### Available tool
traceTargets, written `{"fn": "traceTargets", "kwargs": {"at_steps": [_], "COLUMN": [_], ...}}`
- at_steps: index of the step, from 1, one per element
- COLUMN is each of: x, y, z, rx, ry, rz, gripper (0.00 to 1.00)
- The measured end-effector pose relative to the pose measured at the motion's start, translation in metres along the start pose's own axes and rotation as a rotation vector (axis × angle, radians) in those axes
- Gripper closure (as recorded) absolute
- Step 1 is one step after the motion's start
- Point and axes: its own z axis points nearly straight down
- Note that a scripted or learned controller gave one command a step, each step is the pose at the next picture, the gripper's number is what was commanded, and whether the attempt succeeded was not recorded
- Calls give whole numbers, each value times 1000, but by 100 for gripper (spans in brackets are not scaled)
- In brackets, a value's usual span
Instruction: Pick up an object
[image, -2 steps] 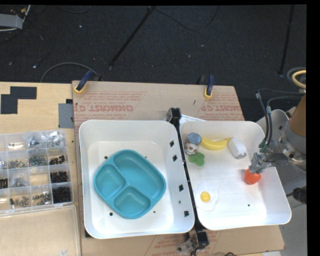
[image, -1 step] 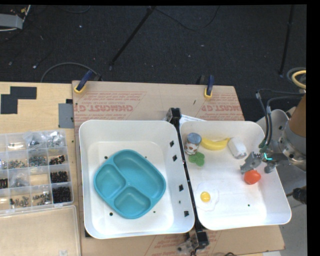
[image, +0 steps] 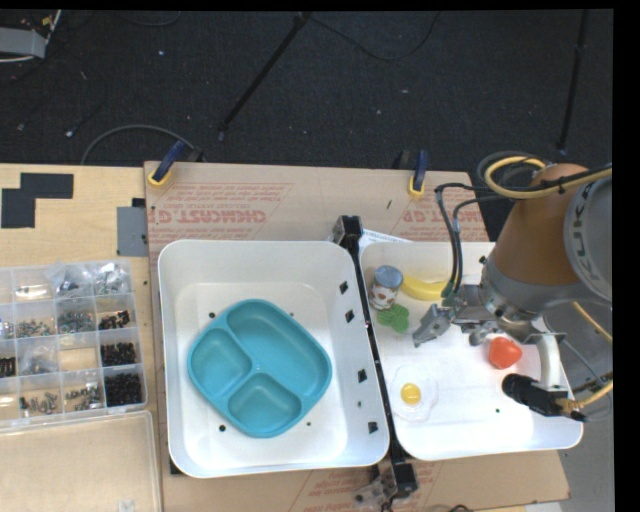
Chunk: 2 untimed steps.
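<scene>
My gripper (image: 432, 328) hangs over the middle of the right bin (image: 470, 435), with nothing visibly in it. Just to its left lies a small green object (image: 397, 319). Beyond that stand a small can with a blue lid (image: 385, 286) and a yellow banana (image: 424, 288) near the bin's far side. A red-orange object (image: 504, 352) rests to the right of the gripper, under the wrist. A toy fried egg (image: 411, 394) lies nearer the front of the bin.
The left bin (image: 190, 270) holds a teal divided plate (image: 260, 366). A black divider (image: 362, 330) separates the two bins. A clear parts organiser (image: 65, 335) sits on the bench at far left.
</scene>
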Motion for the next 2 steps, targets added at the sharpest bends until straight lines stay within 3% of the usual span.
{"fn": "traceTargets", "kwargs": {"at_steps": [1,2], "x": [-3,-64], "y": [0,36], "z": [-11,-8], "rx": [-2,-4], "ry": [-2,-3], "rz": [4,-13], "gripper": [100,100]}}
